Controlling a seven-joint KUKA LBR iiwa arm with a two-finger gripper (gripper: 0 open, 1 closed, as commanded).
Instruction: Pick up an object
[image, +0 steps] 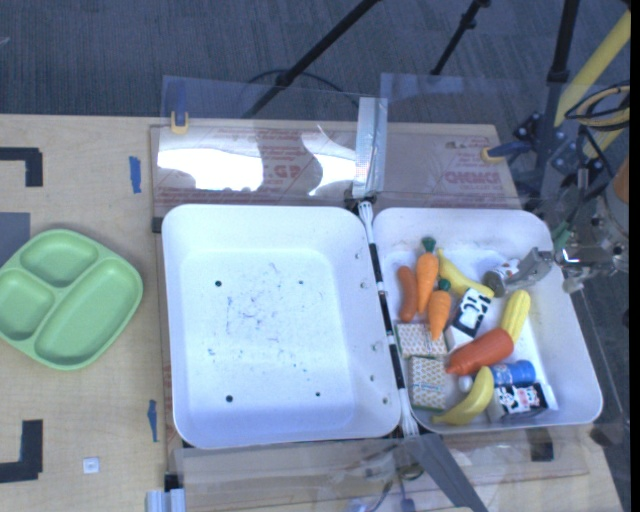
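gripper over right bin, fingers unclear

gripper (525, 268) sits at the right bin's (585, 375) upper right, reaching in from the right edge. it looks metallic, tips pointing left toward the pile. can't tell if the fingers are wide or narrow, too small and blurred. nothing visibly between them.

right bin contents, all crowded in its left and middle part:
- three carrots (427, 285) side by side near the top left, green tops up
- banana (462, 280) just right of the carrots, close to the gripper tips
- black-white carton (472, 313) below that banana, tilted
- second banana (515, 312) upright, just right of the carton
- red-orange pepper-like piece (481, 351) lying across the middle, touching the carton's lower edge
- two crackers (424, 358) stacked down the left wall, below the carrots
- third banana (470, 400) curved along the bottom
- blue-white can (518, 385) on its side at lower right, beside that banana

left bin (200, 240) is white with faint blue scuffs on the floor. bins touch along the centre divider.

green plate (66, 297) with three compartments sits on the bench (80, 170) well left of the bins. clear plastic sheet (250, 160) behind the bins, glare on it.
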